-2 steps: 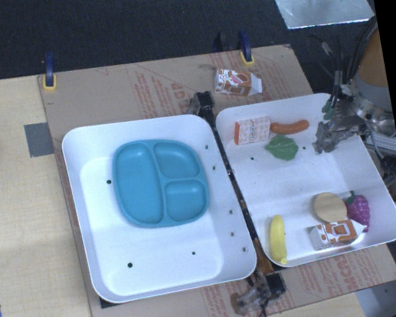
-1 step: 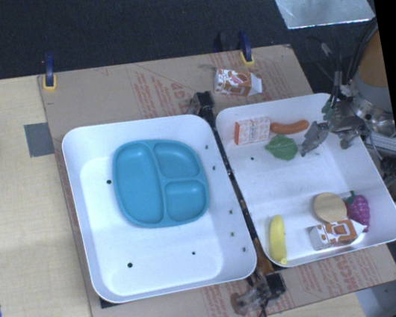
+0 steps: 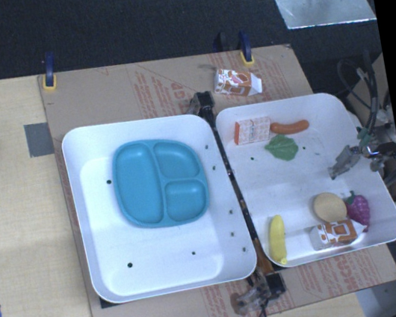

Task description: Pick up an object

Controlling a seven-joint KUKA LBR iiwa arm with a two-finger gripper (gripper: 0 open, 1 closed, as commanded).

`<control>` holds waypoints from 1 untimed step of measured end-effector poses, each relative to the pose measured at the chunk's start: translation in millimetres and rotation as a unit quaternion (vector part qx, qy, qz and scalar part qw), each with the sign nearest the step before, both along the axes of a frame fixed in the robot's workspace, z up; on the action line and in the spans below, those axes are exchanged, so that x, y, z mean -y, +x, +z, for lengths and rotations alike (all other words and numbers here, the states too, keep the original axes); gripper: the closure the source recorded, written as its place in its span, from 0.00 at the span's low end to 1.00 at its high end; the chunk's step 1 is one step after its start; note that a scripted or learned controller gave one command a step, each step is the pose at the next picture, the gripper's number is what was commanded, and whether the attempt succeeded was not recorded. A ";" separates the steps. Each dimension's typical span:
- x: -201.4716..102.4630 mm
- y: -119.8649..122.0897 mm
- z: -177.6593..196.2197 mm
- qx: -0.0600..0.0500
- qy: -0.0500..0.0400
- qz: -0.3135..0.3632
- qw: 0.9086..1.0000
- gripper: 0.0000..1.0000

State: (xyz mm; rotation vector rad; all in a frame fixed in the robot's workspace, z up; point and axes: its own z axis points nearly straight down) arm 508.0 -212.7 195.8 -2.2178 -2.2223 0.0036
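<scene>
White right bin (image 3: 340, 102) holds the toys: yellow banana (image 3: 277, 239) at 7 o'clock, tan potato (image 3: 329, 206) and purple grapes (image 3: 358, 209) at 5, orange sausage (image 3: 290, 128) and green leaf (image 3: 282, 148) at 12. At 3, the gripper (image 3: 344, 161) hovers, fingers slightly spread, pinching nothing.

I see the worktop (image 3: 20, 223) carrying a cardboard sheet (image 3: 133, 89); on it, two white bins (image 3: 86, 211) (image 3: 348, 108) and a packet (image 3: 238, 82).

Both white bins (image 3: 165, 273) look like smooth, slightly glossy plastic. The blue divided plate (image 3: 160, 182) seems matt plastic. Under them lies printed brown cardboard (image 3: 133, 89) on a pale wood-look bench (image 3: 16, 247).
</scene>
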 end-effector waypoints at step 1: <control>-5.7 124.3 -12.8 0.001 0.000 0.001 1.000 0.00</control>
